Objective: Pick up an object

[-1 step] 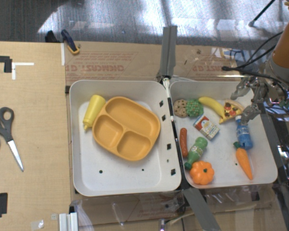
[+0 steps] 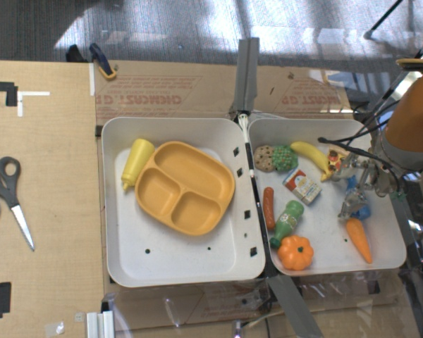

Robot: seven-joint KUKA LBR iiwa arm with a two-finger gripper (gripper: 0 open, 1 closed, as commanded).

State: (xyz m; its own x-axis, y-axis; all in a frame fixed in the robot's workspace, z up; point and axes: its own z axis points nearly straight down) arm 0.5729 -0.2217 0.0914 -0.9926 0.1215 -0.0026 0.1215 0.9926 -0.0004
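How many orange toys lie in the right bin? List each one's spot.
2: the pumpkin at the near edge, and the carrot near the right wall. The claw may hide others.

Sunlit grey floor [image 2: 197, 13] behind wooden bench [image 2: 42, 224].

Two white bins [image 2: 120, 210], side by side. Left bin: one orange divided plate [image 2: 183, 186]; one yellow bottle [image 2: 136, 162] at its 9 o'clock. Right bin: one banana [image 2: 309, 153], one carrot [image 2: 358, 239], one pumpkin [image 2: 296, 252], one sausage [image 2: 268, 207], one green bottle [image 2: 287, 222], one cookie [image 2: 264, 158], one small carton [image 2: 302, 186]; possibly more, hidden under arm. Bench, 9 o'clock: one pair of scissors [image 2: 13, 199].
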